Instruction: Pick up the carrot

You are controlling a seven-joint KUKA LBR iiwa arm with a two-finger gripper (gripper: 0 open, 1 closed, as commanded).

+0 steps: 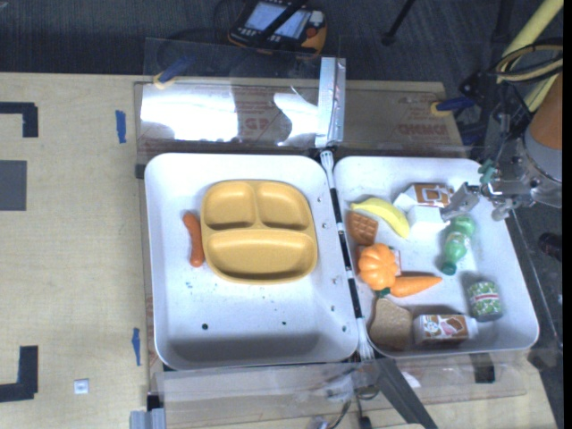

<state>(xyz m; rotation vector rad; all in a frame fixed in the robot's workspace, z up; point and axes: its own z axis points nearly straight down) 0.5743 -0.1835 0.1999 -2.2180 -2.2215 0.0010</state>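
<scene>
The gripper (475, 197) hangs at the upper right of the right bin (527, 329), and whether its jaws are spread or pressed together I cannot tell; nothing shows between them. The carrot (416, 285) lies well apart from the jaws, down toward the front of the bin and away toward the divider, its thick end tucked against the pumpkin (376, 265) and its point aimed out toward the green can (485, 298).

The trouble is crowding. The green bottle (455, 245) stands just below the jaws, between them and the carrot, so a low, straight sweep would likely knock it over or shove it into the target. A descent near the carrot's thick end risks one jaw landing on the pumpkin, closing on both or on neither. The bread slice (390, 322) and the brown carton (442, 326) sit just beyond the carrot, leaving little room on that side. The carrot tapers and looks smooth, so a pinch toward its tip would probably squirt it loose
</scene>
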